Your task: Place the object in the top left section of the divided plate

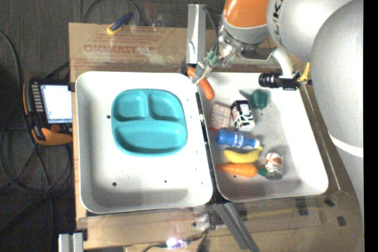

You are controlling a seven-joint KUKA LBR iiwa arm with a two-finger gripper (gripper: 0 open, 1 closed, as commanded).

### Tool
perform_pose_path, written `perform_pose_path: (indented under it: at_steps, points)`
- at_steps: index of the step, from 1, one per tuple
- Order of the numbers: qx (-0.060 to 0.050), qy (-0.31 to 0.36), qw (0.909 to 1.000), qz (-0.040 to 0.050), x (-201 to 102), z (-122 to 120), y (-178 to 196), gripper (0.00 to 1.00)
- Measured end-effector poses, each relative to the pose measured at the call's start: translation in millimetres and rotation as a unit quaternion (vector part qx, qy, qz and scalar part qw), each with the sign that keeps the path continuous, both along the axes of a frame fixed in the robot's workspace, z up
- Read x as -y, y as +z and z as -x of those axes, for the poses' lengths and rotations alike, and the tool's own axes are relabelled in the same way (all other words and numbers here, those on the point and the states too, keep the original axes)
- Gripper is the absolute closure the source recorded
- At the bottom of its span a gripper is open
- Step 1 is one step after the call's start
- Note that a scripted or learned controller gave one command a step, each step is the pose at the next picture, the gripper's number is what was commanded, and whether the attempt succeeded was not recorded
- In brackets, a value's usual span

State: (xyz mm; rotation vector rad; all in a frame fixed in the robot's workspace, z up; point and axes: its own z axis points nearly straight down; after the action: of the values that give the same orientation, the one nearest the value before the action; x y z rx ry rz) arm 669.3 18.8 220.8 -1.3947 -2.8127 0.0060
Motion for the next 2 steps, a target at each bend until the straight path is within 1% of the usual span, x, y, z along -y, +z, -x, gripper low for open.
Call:
perform_pose_path:
  at_steps: [1, 2]
  points:
    - [-0.001, -0.132, 0.9912, 0.0007, 26, 22, 14, 1.0]
    - [-0.001, -0.052, 0.9986, 0.0002, 4, 7, -41, 1.0]
